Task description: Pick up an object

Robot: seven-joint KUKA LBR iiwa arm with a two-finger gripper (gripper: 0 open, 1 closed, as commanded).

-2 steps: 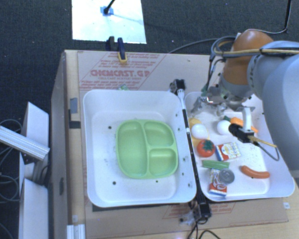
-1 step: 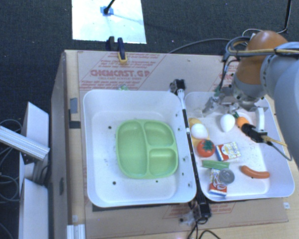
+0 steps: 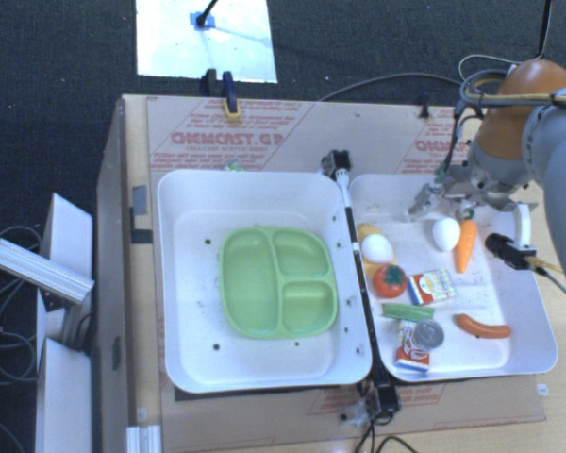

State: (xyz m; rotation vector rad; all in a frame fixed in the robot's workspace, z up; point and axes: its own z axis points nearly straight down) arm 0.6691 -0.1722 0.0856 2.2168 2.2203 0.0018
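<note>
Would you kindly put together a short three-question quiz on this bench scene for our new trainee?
1. True or false: the green divided tray lies in the left bin.
2. Which item lies right beside the carrot in the right bin? A) sausage B) white egg C) tomato
3. Fill in: the gripper sits over the ____ end of the right bin.

Key
1. True.
2. B: one white egg lies just left of the carrot; the sausage and tomato lie nearer the camera.
3. Far.

Green tray (image 3: 279, 282), orange carrot (image 3: 465, 244), white eggs (image 3: 376, 248), red tomato (image 3: 390, 281)
</note>
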